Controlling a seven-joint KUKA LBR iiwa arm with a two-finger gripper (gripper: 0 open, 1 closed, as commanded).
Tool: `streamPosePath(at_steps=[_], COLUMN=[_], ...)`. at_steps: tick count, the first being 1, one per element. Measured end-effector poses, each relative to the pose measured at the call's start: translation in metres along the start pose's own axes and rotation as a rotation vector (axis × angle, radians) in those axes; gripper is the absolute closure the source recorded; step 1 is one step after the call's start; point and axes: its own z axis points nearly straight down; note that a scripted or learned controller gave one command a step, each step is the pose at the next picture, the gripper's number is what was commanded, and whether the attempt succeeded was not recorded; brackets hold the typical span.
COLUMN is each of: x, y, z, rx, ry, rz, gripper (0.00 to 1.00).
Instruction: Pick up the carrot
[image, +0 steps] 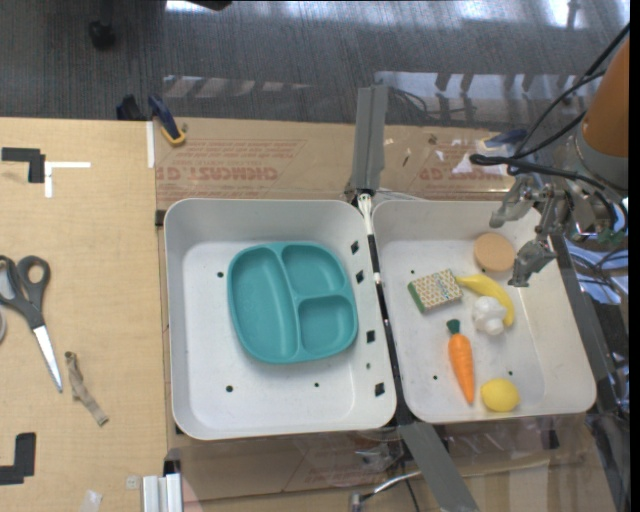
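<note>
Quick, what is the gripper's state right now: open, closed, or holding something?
Gripper: open, holding nothing, above the far right of the right bin; the carrot lies apart from it in that bin.

The carrot (461, 367) lies in the right bin (560, 360) (green top pointing up-frame), just beside a lemon (500, 396); the gripper (522, 240) hovers well apart

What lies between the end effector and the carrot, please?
In the camera view, the banana and a small white item lie between the end effector and the carrot.
</note>
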Motion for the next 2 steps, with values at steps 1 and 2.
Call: streamPosePath(at_steps=[1, 2], x=[0.035, 0.074], y=[0.015, 0.038], z=[0.148, 0.176], rx=[0.0, 0.0], ry=[0.001, -0.002], rz=[0.016, 0.035], gripper=[0.0, 0.0])
